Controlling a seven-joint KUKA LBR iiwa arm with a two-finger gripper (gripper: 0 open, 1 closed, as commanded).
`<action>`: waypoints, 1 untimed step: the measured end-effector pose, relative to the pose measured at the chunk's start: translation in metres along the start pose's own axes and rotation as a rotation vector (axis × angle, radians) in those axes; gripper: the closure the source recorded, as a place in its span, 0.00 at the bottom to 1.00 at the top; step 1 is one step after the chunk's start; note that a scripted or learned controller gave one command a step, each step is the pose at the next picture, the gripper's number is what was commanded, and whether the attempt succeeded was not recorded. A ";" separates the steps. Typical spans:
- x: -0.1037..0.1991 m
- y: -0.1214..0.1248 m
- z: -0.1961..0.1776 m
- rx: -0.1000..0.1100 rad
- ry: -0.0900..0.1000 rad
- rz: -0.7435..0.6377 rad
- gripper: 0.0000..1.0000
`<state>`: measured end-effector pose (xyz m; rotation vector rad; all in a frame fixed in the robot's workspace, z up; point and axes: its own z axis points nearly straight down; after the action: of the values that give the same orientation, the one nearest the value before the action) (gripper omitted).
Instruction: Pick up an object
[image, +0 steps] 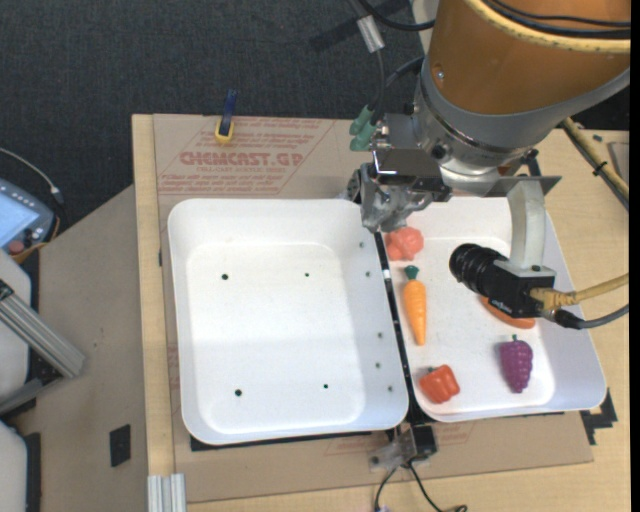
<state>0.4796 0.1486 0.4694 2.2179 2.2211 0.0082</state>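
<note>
My gripper (384, 212) hangs over the far left corner of the right bin (570, 372), by the divider between the bins. Just below and to its right lies a pink toy (406, 243), very close to the gripper tip; I cannot tell whether they touch. An orange carrot (415, 311) with a green top lies along the bin's left edge. A red pepper (438, 383) sits near the front edge. A purple grape bunch (516, 364) lies at the front right. An orange item (511, 312) is partly hidden under a black arm-mounted part (489, 274).
The left bin (265, 320) stands beside the right one on a cardboard sheet (250, 155). A small blue and yellow clip (227, 118) sits at the sheet's far edge. The arm's grey and orange body (520, 60) covers the right bin's far side.
</note>
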 end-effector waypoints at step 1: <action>0.022 -0.001 0.011 0.009 -0.003 -0.001 1.00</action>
<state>0.4789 0.1707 0.4589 2.2203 2.2254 -0.0051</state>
